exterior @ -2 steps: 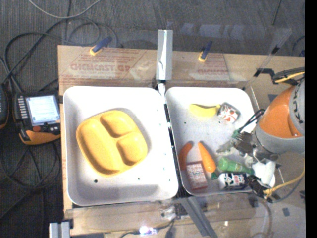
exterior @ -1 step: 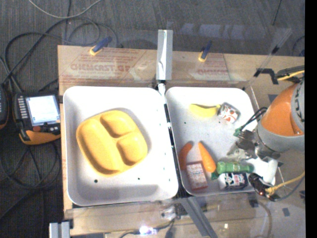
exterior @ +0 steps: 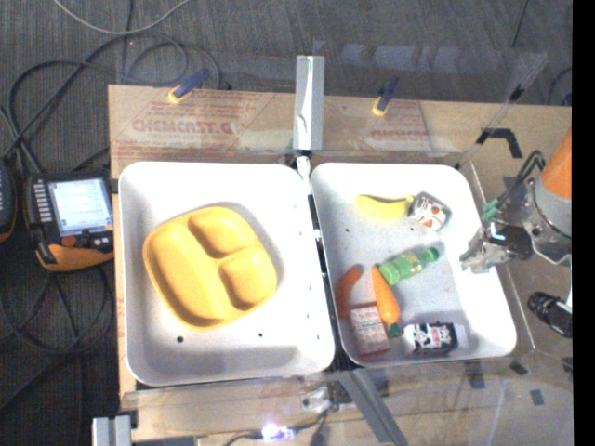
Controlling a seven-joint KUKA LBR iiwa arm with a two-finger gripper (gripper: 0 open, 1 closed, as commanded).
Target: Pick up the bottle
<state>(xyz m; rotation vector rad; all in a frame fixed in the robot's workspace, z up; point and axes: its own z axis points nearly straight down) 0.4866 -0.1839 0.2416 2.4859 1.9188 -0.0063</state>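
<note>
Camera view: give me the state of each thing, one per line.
green bottle: lying on its side in the right bin, not held.
gripper: at the right bin's right edge, apart from the bottle.
yellow tray: flat in the left bin.
carrot: lying below the bottle.

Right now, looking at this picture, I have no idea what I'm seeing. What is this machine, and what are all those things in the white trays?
You are looking down from one camera fixed above a bench. Two shallow white bins sit side by side. The left bin holds a yellow divided plate. The right bin holds small items: a green bottle, a carrot, a banana and a few small packages. The grey and orange machine at the right is a robot arm; its gripper hovers at the right bin's edge, holding nothing. Its job is picking up the bottle.
</note>
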